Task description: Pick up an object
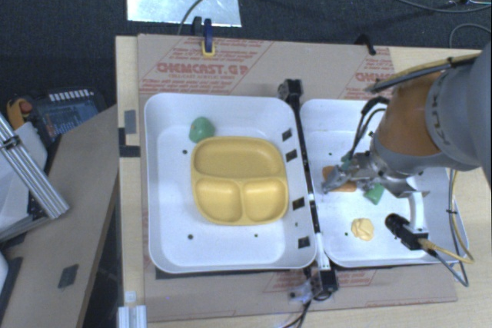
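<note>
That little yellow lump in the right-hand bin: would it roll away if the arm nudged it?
Probably a little. The yellow lump looks rounded, so a nudge might rock or roll it, though its uneven shape should stop it soon. It looks small, so it is likely light and would slide easily on the smooth white bin.

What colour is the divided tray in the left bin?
Yellow: the divided tray shows plainly in the camera view.

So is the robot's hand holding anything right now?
Hand: cannot be told; it is low in the right bin, beside an orange piece and a green piece.
</note>
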Tool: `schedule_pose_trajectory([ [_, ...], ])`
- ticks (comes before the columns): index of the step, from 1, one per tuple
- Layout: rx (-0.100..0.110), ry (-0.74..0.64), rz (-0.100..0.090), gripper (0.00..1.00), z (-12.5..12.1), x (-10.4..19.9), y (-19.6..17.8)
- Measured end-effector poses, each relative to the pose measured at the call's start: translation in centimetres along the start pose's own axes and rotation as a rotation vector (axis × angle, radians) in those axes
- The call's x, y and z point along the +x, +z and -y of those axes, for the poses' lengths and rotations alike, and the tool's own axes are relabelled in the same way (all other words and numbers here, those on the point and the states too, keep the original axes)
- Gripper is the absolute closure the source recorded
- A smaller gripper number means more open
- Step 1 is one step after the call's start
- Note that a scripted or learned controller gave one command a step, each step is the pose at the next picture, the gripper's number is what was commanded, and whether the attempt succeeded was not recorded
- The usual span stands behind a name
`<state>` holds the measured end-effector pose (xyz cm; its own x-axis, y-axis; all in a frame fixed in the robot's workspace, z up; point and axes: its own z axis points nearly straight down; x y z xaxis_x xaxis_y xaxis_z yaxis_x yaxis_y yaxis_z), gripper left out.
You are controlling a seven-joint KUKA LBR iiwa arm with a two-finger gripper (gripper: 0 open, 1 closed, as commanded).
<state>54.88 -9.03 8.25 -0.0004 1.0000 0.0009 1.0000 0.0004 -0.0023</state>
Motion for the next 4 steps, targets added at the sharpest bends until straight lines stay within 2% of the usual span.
schedule_pose_trajectory([
  [1,-0.004,0.001,0.001,1.00,-0.1,0.0,-1.2],
  [3,-0.010,-0.004,0.002,1.00,-1.1,-0.2,-12.6],
  [4,-0.006,-0.009,-0.001,1.00,-2.3,5.0,-13.9],
])
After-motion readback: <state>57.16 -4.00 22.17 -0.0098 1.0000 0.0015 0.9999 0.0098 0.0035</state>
